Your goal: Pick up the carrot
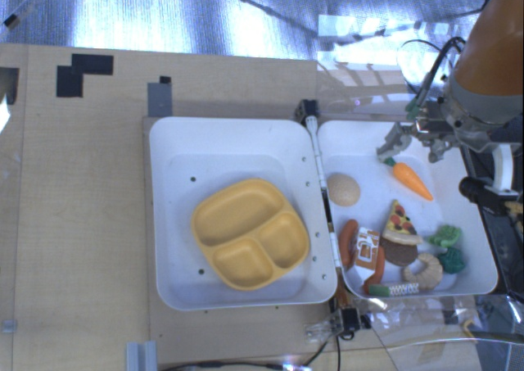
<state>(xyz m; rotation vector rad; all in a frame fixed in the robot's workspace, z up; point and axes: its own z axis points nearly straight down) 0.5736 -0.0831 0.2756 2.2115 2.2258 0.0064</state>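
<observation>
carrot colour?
Orange body with a green top, the carrot, seen in the camera view.

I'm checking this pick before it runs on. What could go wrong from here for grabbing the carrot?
The gripper sits above the carrot's leafy end, not its middle, so a closing grasp may slip off. The carrot lies slanted, which could twist it out. The pizza slice lies just below and might get nudged.

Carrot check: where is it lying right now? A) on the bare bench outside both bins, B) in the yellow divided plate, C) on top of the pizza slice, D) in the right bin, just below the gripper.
D: the carrot lies on the floor of the right bin, just below the gripper, apart from the pizza slice and the yellow plate in the left bin.
</observation>
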